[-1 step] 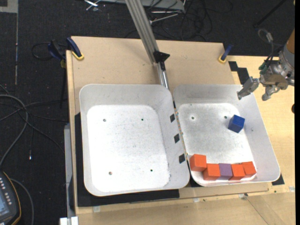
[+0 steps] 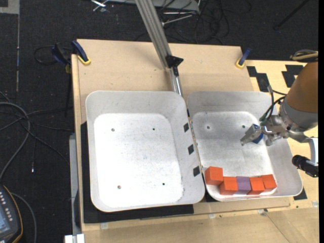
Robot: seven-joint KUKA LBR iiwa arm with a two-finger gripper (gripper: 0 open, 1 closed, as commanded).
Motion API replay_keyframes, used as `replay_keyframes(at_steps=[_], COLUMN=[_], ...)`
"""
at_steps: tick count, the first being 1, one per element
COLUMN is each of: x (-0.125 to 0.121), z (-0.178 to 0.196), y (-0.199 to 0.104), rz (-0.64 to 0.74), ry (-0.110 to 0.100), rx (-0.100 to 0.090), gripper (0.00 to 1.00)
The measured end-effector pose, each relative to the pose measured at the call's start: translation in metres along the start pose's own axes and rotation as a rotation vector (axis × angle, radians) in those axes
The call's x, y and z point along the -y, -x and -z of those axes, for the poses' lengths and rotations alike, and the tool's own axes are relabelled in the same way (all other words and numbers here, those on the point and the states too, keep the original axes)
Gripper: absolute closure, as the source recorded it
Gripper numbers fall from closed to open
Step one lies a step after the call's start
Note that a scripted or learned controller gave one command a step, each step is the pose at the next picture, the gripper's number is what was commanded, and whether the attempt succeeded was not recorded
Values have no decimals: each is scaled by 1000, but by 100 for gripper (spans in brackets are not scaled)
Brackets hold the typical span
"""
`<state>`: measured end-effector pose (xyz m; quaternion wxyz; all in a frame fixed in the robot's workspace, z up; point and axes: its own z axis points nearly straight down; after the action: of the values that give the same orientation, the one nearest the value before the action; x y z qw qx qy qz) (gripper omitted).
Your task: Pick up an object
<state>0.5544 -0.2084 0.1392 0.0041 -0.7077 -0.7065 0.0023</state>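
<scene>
My gripper (image 2: 256,138) hangs over the right part of the right bin (image 2: 223,116), reaching in from the right. Its two fingers stand spread apart, so it is open. A small blue patch (image 2: 257,134) shows between them near the palm; I cannot tell whether it is an object or part of the gripper. Along the front wall of the right bin lies a row of blocks: an orange block (image 2: 213,174) at the left, a second orange one (image 2: 230,185), a purple one (image 2: 243,184), and two more orange ones (image 2: 257,185) (image 2: 269,181). The gripper is well behind this row and apart from it.
The left bin (image 2: 101,105) sits beside the right one, and their rims meet at the middle. A metal pole (image 2: 154,27) slants down from the back to the bins' shared rim. Clamps (image 2: 81,54) (image 2: 243,58) grip the bench's back corners.
</scene>
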Motion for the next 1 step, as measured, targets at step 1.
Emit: replay_keyframes(at_steps=[1], x=[-87], z=[-41], y=[-4], rz=[7], ry=[13], rx=[5], gripper=[0])
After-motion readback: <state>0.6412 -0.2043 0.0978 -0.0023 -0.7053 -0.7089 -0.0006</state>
